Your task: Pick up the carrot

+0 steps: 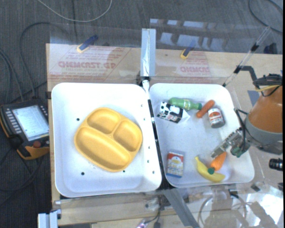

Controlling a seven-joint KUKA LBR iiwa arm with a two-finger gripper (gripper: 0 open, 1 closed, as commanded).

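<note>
- The gripper (226,149) hangs low over the right-hand part of the right bin (192,90). Whether its fingers are spread or pressed together, I cannot tell.
- Just below the gripper's tip lies a small carrot (218,161), its narrow end pointing up toward the gripper; whether the two touch cannot be made out.
- The carrot's lower end rests against or on a yellow banana (208,172) near the bin's front right corner.
- Behind the gripper, the arm's orange band (268,113) and grey wrist sit over the bin's right rim.
- A second orange, carrot-like piece (205,109) lies toward the back of the bin, between a green bottle (185,103) and a small can (216,117).
- A black-and-white carton (170,112) sits beside the bottle; a small red box (175,163) lies near the front.
- The left bin (66,99) holds a yellow divided plate (108,138).
</note>
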